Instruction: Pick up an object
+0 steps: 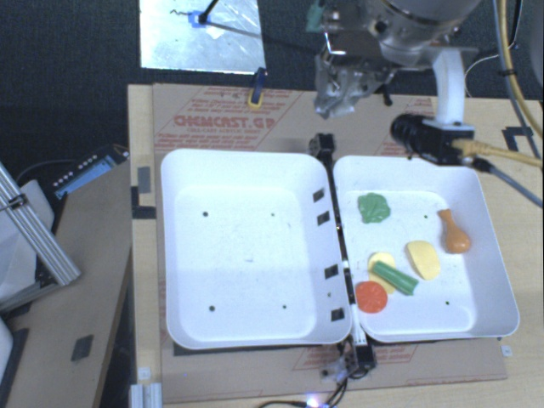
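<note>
The right bin (484, 313) holds several small toys: a green leafy piece (373, 207), an orange drumstick-shaped piece (454, 231), a yellow wedge (423, 259), a green stick (395, 277) lying across a small pale yellow piece (380, 263), and a red round piece (371, 297). My gripper (337, 92) hangs high above the bench, over the cardboard behind the seam between the two bins, well clear of the toys. Nothing shows between its fingers.
The left bin (178, 253) lies beside the right one, joined by a black hinge strip (338, 245). A shiny metal sheet (201, 24) lies at the back left. Grey rails (34, 236) and a blue device (85, 170) stand off the bench's left.
</note>
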Robot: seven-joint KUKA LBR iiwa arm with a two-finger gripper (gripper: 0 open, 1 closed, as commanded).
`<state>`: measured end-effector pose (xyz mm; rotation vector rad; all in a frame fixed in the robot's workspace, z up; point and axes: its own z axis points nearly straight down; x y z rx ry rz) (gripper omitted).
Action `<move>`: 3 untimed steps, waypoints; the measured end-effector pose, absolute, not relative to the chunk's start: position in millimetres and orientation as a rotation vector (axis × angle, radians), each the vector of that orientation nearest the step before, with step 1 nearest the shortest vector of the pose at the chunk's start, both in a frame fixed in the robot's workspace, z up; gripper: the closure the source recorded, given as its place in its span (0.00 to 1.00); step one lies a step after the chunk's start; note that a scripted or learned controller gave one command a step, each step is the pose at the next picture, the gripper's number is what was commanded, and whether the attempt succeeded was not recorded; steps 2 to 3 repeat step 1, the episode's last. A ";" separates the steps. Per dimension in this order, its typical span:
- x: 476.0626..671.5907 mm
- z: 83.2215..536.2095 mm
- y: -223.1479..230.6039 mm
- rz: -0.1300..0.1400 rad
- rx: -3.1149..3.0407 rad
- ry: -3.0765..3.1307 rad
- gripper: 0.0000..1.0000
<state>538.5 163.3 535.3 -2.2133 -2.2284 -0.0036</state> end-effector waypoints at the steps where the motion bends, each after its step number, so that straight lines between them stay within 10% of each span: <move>1: 504.7 535.2 188.6 -0.003 -2.212 -2.229 1.00; 3: 504.7 535.2 188.6 -0.003 -2.212 -2.229 1.00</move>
